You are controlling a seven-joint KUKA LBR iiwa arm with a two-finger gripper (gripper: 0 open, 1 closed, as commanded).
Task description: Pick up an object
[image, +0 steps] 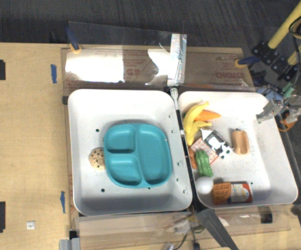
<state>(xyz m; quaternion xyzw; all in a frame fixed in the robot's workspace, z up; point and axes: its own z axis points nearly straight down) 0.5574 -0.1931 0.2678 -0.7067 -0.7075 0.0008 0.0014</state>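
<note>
Two white bins sat side by side in the middle of the frame. The left bin (82, 108) held a teal divided plate (138, 154) with a cookie (97, 158) touching its left edge. The right bin (275, 176) carried the clutter: a banana (192, 120) at its upper left, something orange (211, 115) tucked against it, a black-and-white carton (216, 143), a green vegetable (204, 163), a white ball (204, 184), a waffle (220, 191) next to a can (240, 192) along the lower edge, and a hot dog (239, 141) lying apart from the rest.

The gripper (269, 111) hung at the right bin's upper right rim, with the arm's body behind it at the right edge of the frame. I could not tell from this slant whether it was open or closed (the metal parts blurred together there), and nothing showed between its tips.

I judged the hot dog the likeliest target, since it sat alone with bare bin floor all round. It lay down and to the left of the gripper, nearer than anything else in that bin. Its long axis ran almost straight up and down the frame, so the closing direction would probably want to run left to right across it. The pile by the divider looked a riskier choice, packed too tightly for clean finger room.
</note>
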